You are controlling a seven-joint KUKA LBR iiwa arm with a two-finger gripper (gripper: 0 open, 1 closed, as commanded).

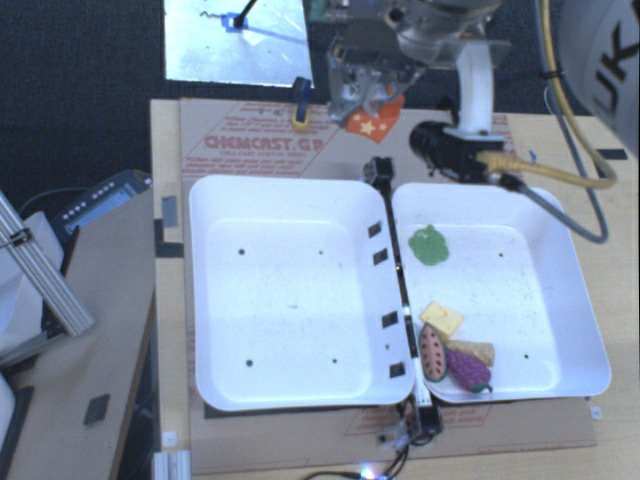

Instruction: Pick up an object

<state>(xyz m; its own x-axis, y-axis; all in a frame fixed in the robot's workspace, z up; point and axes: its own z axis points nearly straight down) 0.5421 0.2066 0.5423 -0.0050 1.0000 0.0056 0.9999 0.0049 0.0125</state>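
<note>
Jaws closed on orange star toy (372,121), arm (450,8) raised above bins (300,193)

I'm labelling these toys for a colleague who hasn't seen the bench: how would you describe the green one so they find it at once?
Look at the right bin of the two white bins. The green toy lies alone in its far half, close to the divider between the bins. It is leafy, flat and the only green item; the other toys, a yellow block, a watermelon slice and purple grapes, cluster at the near corner.

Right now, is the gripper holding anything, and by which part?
Yes. The gripper, raised above the bins' far edge, has an orange toy with a yellow star between its fingers, pinched by its upper edge; the rest hangs below.
</note>
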